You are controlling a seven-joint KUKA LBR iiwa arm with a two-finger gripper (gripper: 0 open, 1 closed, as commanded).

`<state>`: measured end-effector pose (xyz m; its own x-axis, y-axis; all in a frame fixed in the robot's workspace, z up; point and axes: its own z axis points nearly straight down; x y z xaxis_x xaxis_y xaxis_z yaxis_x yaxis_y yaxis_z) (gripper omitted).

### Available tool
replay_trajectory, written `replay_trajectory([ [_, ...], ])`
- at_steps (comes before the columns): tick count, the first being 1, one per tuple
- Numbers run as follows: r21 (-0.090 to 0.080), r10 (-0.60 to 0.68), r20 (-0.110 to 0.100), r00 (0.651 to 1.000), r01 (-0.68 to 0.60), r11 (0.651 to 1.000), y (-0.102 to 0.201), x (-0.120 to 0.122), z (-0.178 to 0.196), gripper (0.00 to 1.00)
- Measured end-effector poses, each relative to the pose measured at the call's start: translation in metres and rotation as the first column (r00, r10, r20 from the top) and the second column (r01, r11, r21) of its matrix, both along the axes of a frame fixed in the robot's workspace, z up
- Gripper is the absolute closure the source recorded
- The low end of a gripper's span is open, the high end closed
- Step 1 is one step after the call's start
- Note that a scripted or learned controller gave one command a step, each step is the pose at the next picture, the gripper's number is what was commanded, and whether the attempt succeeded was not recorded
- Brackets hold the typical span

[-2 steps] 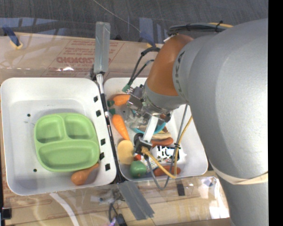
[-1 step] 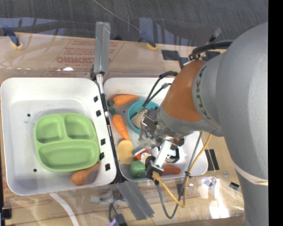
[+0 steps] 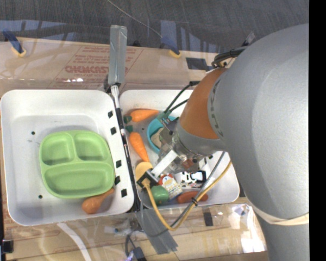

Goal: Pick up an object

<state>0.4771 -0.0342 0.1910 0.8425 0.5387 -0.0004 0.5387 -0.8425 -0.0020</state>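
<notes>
The light is even and fairly bright, coming from overhead and casting no hard shadows. The left bin (image 3: 16,145) shows soft grey shading along its inner walls, and the green tray (image 3: 76,163) inside it throws only a faint shadow on the floor around it. The arm (image 3: 266,124), closest to the camera, reads as a smooth pale mass with a gentle gradient, slightly soft in focus, its orange band (image 3: 198,116) duller on the underside. Clear plastic sheeting (image 3: 87,64) above the bins gives a mild sheen. The dark floor (image 3: 54,4) beyond that stays dim. Small things beside the arm look grainy and hard to make out.
</notes>
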Motion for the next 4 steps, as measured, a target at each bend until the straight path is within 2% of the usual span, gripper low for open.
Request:
replay_trajectory([
  [1, -0.001, -0.036, 0.000, 0.999, 0.036, 0.999, -0.021, 0.000, 0.012, 1.00],
  [2, 0.020, -0.229, 0.005, 0.973, 0.229, 0.973, -0.091, 0.005, -0.088, 1.00],
  [3, 0.000, -0.352, -0.003, 0.936, 0.352, 0.936, -0.060, 0.007, -0.100, 1.00],
  [4, 0.000, -0.354, -0.003, 0.935, 0.354, 0.935, -0.057, 0.008, -0.100, 1.00],
])
